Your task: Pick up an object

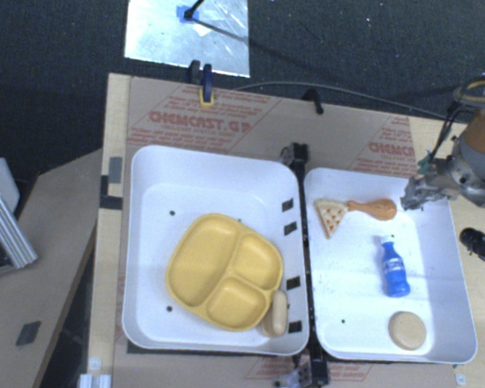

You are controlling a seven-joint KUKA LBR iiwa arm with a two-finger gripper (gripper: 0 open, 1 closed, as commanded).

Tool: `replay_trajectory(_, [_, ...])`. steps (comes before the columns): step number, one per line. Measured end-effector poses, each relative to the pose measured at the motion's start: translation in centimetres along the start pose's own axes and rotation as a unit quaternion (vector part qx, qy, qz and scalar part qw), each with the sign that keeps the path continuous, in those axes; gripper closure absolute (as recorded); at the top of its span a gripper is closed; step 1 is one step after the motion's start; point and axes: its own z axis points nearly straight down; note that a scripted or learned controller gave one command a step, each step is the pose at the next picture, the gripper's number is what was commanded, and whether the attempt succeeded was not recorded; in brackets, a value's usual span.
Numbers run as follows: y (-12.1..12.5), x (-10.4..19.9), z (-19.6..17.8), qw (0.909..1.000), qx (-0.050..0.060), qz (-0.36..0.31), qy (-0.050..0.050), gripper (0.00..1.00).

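Gripper: the gripper [416, 196] is at the 1 o'clock corner of the right bin [453, 280], low over its rim; I cannot tell its state, because it is small and dark here.
Drumstick: the drumstick [374, 209] lies in the right bin, at 8 o'clock from the gripper, its brown thick end just beside the gripper tip; contact is not clear.
Waffle piece: the waffle piece [331, 215] lies at 9 o'clock from the drumstick and touches its thin end.
Blue bottle: the blue bottle [394, 268] lies flat at the bin centre, at 6 o'clock from the gripper, apart from it.
Round biscuit: the round biscuit [407, 329] rests near the 5 o'clock corner, well apart from the gripper.
Left bin: the left bin [149, 222] holds a yellow divided tray [226, 271]; a beige bread roll [277, 313] touches the tray at its 4 o'clock edge.
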Motion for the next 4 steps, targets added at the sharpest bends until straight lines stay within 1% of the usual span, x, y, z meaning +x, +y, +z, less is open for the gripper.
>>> replay_trajectory(1, [0.2,0.0,-5.4,1.0,0.0,0.0,0.0,1.0])
replay_trajectory(2, [-1.2,4.0,-5.2,1.0,0.003,-0.001,0.001,1.0])
replay_trajectory(4, [-3.7,13.5,-7.4,1.0,0.003,-0.002,0.002,1.0])
